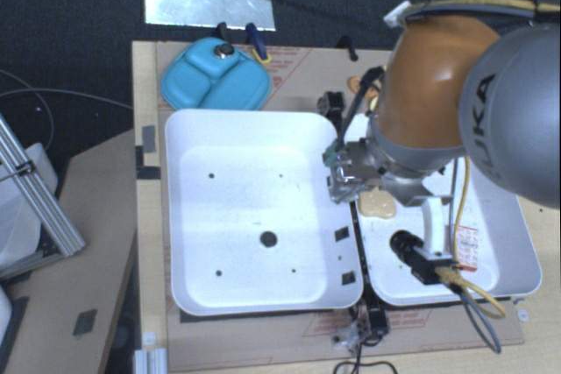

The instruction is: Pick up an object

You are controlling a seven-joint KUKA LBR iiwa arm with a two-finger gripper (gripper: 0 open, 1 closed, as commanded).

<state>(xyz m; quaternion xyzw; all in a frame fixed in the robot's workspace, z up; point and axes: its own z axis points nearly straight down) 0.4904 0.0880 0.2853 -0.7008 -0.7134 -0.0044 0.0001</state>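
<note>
Because the gripper (345, 176) hangs over the wall where the left bin (202, 179) meets the right bin (513, 263), a descent from here could strike that rim or close on nothing. The nearest candidate, a flat tan piece (379, 206), lies just beside it in the right bin, partly under the wrist. Whether the gripper is spread or pressed together I cannot tell, and I see nothing held in it.
</note>
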